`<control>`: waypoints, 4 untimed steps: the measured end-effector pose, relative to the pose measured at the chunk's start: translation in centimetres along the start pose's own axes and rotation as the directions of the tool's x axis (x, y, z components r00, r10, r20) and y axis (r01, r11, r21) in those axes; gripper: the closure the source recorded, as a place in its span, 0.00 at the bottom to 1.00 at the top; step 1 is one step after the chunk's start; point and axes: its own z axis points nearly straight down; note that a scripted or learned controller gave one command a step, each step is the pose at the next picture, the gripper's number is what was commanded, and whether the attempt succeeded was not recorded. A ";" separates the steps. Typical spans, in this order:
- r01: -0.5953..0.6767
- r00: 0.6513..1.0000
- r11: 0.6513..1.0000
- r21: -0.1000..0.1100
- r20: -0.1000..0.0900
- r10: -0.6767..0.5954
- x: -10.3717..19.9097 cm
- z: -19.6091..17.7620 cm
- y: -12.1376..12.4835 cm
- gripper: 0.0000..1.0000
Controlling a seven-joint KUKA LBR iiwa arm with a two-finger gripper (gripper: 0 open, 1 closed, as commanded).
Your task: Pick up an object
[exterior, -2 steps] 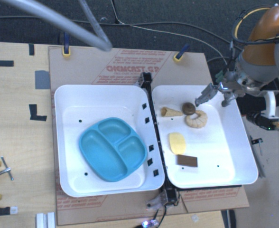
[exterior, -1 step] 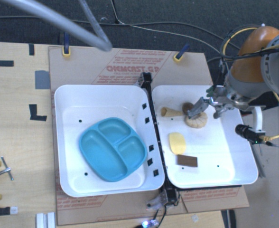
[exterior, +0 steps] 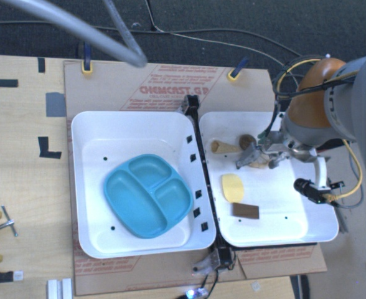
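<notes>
The right bin holds several small objects. A pale yellow piece lies near its middle, with a dark brown block just in front of it. At the bin's back left lie a tan cone-like piece and a dark brown round piece. My gripper hangs low over the bin, just right of and in front of the round piece and behind the yellow piece. Something small and tan shows at its tip, too unclear to name.
The left bin holds a blue divided plate. A black divider runs between the bins. The grey arm with its orange band enters from the right, trailing yellow cables. A metal pole crosses the top left.
</notes>
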 end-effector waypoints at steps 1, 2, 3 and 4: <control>0.001 1.000 1.000 -0.004 0.001 -0.001 0.1 3.7 0.0 0.00; 0.000 1.000 1.000 -0.007 0.003 0.000 0.0 2.4 0.1 1.00; 0.000 1.000 1.000 -0.006 0.000 0.000 0.4 -3.7 0.2 1.00; 0.001 1.000 1.000 -0.008 0.001 -0.001 0.8 -9.9 0.7 1.00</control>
